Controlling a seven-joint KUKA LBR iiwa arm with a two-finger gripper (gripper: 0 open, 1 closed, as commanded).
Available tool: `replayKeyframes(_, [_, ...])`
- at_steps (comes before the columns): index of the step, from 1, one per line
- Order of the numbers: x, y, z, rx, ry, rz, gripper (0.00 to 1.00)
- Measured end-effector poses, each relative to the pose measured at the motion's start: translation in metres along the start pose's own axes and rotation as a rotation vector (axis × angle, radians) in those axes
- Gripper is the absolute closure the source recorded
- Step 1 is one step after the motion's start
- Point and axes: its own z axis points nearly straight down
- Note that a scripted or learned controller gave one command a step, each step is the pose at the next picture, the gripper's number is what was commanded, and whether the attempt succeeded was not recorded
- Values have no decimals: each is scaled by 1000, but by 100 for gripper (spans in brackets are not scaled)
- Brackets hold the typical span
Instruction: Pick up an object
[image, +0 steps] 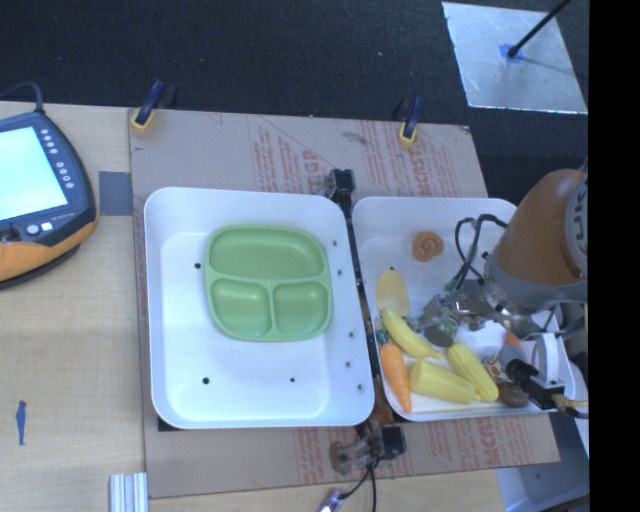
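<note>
My gripper (446, 314) hangs low over the middle of the right bin (400, 215), with the arm coming in from the right. Just below and left of it lies a yellow banana (403, 335). A corn cob (472, 371) and a yellow wedge-shaped piece (440, 383) lie in front of it, and an orange carrot (395, 378) rests against the bin's left wall. A pale yellow piece (392, 292) sits to the gripper's left, and an orange spiral pastry (428, 246) lies at the back. Nothing visibly hangs from the gripper.
The left bin (175, 330) holds a green divided plate (269, 282). A tablet-like pendant (35, 195) rests on the bench at far left. Clamps (148, 108) hold the cardboard sheet at the back edge.
</note>
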Motion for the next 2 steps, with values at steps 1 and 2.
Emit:
replayKeyframes(1, [-1,0,-10,1,-2,-5,100])
replayKeyframes(2, [74,21,-101,-4,1,0,100])
